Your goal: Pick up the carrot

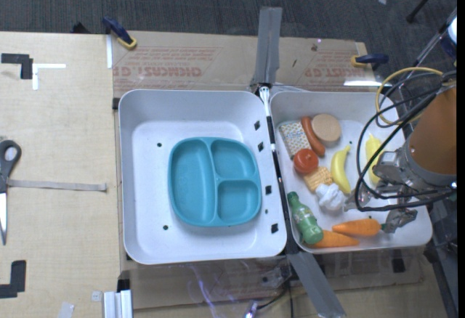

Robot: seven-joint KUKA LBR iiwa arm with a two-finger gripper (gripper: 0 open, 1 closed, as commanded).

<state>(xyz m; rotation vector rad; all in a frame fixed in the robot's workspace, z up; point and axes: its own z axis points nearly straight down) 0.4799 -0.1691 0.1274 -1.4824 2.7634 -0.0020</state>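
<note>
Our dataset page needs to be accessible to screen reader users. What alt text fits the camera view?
A grey arm's gripper hovers at the right end of a carrot in the right bin, among a green bottle, banana, tomato and other toy food. The left bin holds a teal divided plate.

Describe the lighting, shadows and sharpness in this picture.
Camera view: even, soft light, faint shadows inside the left bin; mild sheen on the blue plate; carrot and bottle reasonably sharp; the arm at the right edge looks blurred, with cables crossing the hand.
</note>
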